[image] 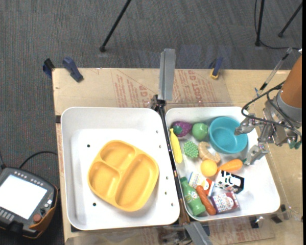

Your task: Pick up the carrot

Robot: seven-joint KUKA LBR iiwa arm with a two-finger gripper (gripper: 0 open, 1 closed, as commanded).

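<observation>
At the right-hand bin's point(273, 190) three o'clock edge the gripper point(250, 144) hangs with its two fingers spread apart, one tip by the teal bowl point(227, 135), the other at about two o'clock from the carrot point(230, 165), clamping nothing. That carrot lies near the bin's centre, at five o'clock from the bowl and just beside a yellow ball point(209, 168) at its nine o'clock; a yellow divided plate point(123, 174) sits in the left bin point(73, 131)

I see a yellow divided plate point(123, 174) in the left bin point(71, 137); a teal bowl point(227, 135) in the right bin point(267, 188); a tablet point(20, 197) bottom-left.
</observation>
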